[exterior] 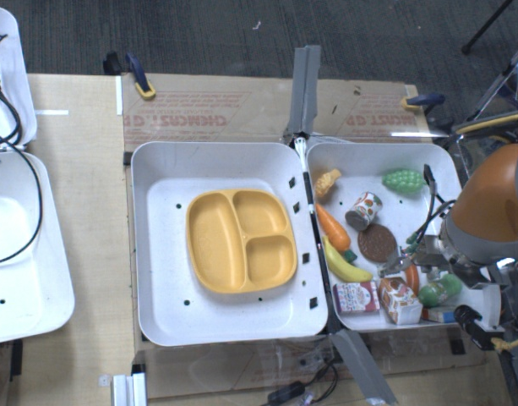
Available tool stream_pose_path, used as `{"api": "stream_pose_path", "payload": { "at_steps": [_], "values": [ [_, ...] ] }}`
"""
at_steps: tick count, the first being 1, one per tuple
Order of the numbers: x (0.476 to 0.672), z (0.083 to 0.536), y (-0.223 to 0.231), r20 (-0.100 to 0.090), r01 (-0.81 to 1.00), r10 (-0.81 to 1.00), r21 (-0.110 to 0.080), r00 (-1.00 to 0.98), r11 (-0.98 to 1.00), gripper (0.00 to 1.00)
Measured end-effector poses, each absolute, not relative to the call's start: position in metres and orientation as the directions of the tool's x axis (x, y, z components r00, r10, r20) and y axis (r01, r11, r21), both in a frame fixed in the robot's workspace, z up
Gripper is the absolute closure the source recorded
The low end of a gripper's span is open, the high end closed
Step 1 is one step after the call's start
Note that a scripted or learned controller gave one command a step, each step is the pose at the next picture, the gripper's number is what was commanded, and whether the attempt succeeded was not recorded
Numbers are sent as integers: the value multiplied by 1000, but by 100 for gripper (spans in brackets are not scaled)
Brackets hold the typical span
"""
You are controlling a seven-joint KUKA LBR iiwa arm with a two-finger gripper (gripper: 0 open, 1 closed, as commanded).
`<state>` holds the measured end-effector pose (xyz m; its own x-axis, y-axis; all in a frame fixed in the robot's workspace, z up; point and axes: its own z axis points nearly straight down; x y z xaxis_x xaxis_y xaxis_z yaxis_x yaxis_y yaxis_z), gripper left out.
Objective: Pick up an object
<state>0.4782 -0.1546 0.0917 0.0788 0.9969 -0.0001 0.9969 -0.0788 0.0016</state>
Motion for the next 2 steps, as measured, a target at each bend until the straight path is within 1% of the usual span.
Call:
{"api": "stream_pose_path", "payload": {
  "at_steps": [1, 2],
  "values": [
    [479, 100, -155, 0, 997, 997, 1, 83, -83, 100],
    [478, 238, -105, -2, 975, 975, -2, 224, -224, 100]
  ]
}}
